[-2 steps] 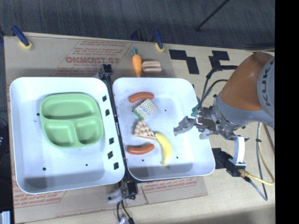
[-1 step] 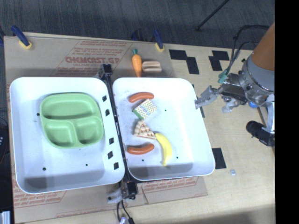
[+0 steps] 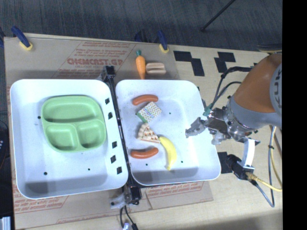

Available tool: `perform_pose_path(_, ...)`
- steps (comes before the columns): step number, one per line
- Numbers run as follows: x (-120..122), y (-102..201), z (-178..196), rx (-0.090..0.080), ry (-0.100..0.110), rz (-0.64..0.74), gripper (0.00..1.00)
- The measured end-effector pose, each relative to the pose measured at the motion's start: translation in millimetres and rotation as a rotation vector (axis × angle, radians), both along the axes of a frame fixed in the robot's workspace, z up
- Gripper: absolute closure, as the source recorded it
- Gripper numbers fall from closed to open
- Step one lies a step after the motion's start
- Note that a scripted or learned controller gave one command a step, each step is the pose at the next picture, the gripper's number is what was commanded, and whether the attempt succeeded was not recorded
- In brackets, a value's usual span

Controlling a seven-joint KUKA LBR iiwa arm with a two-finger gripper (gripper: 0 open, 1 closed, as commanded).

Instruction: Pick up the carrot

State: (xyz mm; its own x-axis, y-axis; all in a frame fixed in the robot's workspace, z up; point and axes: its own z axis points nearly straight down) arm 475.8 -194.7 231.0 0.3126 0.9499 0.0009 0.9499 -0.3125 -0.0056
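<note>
The carrot [image 3: 140,66], orange with a green top, lies on the cardboard just behind the right bin [image 3: 192,92], outside it and near its back left corner. My gripper [image 3: 195,128] hangs over the right side of the right bin, low above the white floor. It is well to the right of the carrot and nearer the camera, and nothing shows in its grasp. The grey arm with its orange band [image 3: 261,87] reaches in from the right.
A small hot-dog bun [image 3: 155,69] lies right beside the carrot. The right bin holds two sausages [image 3: 145,99] [image 3: 144,153], a banana [image 3: 168,152], a waffle wedge [image 3: 148,134] and a green-patterned block [image 3: 150,111]. A green divided plate [image 3: 74,122] sits in the left bin [image 3: 24,143].
</note>
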Motion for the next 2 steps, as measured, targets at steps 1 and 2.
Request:
perform_pose_path(1,-0.2,77.0,-76.6,0.001,0.002,-0.016,0.00)
perform_pose_path(2,61.9,117.1,-39.5,-0.002,0.000,-0.358,0.00)
